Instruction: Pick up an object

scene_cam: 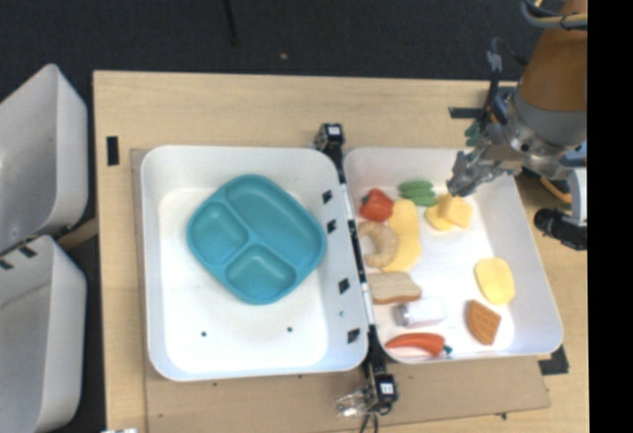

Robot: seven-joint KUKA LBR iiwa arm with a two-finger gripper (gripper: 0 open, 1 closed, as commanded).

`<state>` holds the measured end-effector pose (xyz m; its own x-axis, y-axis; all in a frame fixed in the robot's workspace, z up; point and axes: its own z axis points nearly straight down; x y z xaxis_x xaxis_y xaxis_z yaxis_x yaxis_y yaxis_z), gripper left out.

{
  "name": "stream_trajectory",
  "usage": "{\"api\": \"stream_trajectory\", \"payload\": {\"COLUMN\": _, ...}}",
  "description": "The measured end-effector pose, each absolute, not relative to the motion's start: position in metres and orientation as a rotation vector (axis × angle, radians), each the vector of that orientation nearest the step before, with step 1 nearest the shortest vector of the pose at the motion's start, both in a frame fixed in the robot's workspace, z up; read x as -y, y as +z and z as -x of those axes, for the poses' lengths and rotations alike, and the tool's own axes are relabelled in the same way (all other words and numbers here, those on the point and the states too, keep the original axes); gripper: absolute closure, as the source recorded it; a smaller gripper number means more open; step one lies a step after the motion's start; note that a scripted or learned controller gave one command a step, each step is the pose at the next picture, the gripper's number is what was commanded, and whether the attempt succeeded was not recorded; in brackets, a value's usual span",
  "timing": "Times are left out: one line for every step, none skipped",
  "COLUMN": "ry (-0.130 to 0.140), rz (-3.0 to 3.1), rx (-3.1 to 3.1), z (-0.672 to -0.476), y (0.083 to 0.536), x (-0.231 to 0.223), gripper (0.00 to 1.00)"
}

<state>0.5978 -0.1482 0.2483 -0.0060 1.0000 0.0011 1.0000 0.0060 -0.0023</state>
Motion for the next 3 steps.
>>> {"api": "stream_trajectory", "payload": {"ry": 0.002, "rz": 2.211, "rx": 2.226, "z": -0.583, "y": 0.253, "x": 0.099, "gripper": 1.00}}
{"api": "stream_trajectory", "payload": {"ry": 0.005, "rz": 2.211, "rx": 2.226, "z": -0.581, "y": 0.250, "x": 0.055, "gripper": 1.00}}
{"api": "stream_trajectory", "payload": {"ry": 0.003, "rz": 2.210, "rx": 2.227, "z": -0.567, "y": 0.253, "x": -0.001, "gripper": 1.00}}
